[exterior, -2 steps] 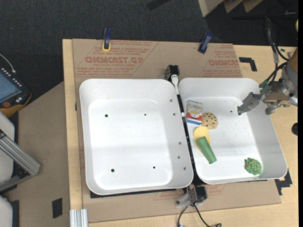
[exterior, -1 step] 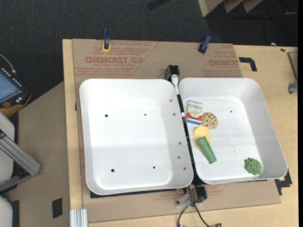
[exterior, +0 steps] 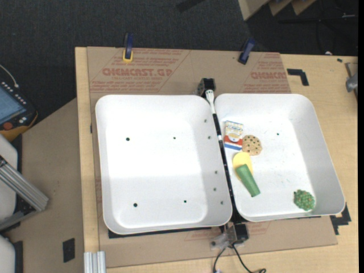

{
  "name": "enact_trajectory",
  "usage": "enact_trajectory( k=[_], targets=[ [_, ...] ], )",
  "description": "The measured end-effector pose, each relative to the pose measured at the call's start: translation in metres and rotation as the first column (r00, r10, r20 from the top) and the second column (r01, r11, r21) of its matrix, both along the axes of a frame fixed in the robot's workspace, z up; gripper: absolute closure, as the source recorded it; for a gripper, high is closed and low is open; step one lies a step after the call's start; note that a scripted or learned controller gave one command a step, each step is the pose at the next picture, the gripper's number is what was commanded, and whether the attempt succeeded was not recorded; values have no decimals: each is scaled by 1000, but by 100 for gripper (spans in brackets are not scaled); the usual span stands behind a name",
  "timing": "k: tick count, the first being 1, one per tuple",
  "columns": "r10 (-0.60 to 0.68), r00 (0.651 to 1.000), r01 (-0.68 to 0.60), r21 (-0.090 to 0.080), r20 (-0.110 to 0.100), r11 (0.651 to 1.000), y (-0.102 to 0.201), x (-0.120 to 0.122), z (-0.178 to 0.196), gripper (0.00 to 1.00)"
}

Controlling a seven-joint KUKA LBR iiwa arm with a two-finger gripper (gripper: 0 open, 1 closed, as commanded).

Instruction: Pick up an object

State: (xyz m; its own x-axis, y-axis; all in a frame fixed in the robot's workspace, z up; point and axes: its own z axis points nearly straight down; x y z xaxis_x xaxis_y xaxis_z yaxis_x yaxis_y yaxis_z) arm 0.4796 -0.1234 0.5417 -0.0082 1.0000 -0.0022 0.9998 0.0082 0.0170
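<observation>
White plastic makes up both shallow bins on the cardboard-covered surface (exterior: 170, 61); the left bin (exterior: 114, 152) carries only a few dark dots, while the right bin (exterior: 307, 129) holds all the candidates for picking. Against its left wall lies a small white packet with red and blue print (exterior: 232, 134), with a round speckled brown cookie (exterior: 251, 144) just to its right, touching or nearly so. Nearer the viewer, a green cylinder with a yellow end (exterior: 246, 176) lies at a slant, and a knobbly green ball-like toy (exterior: 304, 199) sits alone by the near right corner. How the jaws stand cannot be told. The isolated green toy looks the cleanest target, though the bin wall is close. For the cylinder, the jaws would best close across its narrow width, square to its long axis, clear of the packet and cookie.
</observation>
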Motion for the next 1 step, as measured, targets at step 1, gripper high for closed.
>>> enact_trajectory(
  k=[1],
  targets=[
    [-7, 1000, 7, -1, -11, 1000, -4, 1, 4, 100]
  ],
)
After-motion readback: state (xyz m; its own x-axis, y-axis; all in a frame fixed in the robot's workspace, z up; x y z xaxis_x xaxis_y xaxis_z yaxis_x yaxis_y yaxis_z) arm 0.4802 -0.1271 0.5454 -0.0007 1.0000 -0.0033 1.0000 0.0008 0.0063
